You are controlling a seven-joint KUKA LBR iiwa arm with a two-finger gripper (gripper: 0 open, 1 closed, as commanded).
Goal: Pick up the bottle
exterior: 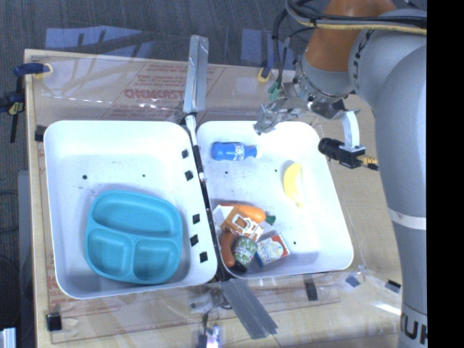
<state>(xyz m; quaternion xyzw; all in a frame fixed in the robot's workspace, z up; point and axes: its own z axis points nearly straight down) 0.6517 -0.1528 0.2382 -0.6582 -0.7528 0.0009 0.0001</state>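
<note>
1. Metal hand (267,122) hangs at the right bin's (335,216) far rim; its grip state cannot be told.
2. Blue glossy cylindrical bottle (233,151) lies on its side inside that bin, near the hand.

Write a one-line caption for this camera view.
Gripper hovers at the right bin's far rim, just right of a blue bottle lying inside.

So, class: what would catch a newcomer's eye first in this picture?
Probably the big turquoise divided tray lying in the left bin. Next, the small blue bottle on its side near the right bin's far edge, with the gripper hovering beside it and a yellow banana nearby.
</note>
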